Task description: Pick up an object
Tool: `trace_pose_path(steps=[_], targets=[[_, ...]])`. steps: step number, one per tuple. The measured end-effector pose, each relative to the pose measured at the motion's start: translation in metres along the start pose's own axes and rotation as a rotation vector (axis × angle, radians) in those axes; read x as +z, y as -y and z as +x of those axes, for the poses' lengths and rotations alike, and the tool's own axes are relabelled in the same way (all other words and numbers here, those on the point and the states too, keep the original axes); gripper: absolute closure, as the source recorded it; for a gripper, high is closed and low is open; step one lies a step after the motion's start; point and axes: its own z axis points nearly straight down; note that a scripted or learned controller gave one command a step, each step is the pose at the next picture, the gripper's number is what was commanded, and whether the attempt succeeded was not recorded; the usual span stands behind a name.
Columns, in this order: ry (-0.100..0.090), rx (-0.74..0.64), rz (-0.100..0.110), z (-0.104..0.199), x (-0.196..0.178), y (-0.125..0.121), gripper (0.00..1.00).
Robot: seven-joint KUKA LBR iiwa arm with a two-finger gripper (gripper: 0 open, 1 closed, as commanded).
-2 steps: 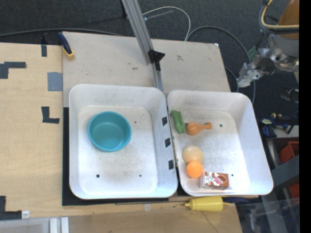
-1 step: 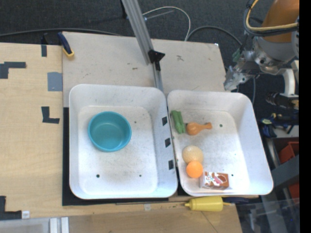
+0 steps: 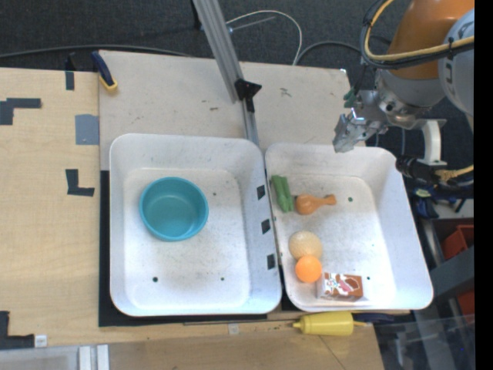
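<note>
Hovering at the right bin's [image 3: 400,206] upper edge, the gripper [image 3: 344,139] carries nothing yet. Pear [image 3: 312,203], orange ball [image 3: 308,269] and packet [image 3: 340,286] all sit unpicked below, so the whole grab's left.

Pale plywood bench top [image 3: 46,230] marked with grey tape patches [image 3: 87,129]. Dark carpeted floor [image 3: 92,10] beyond its far edge. Slanted grey metal pole [image 3: 219,33] crosses a lighter board [image 3: 177,91]. Loose cables [image 3: 266,21] behind.
</note>
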Motion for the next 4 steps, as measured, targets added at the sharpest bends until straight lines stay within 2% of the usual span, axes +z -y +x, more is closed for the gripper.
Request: trace_pose_path(steps=[3, 4], targets=[[-0.001, -0.002, 0.002, 0.165, 0.030, 0.055, 1.00], [0.000, -0.001, 0.003, 0.205, 0.036, 0.085, 1.00]])
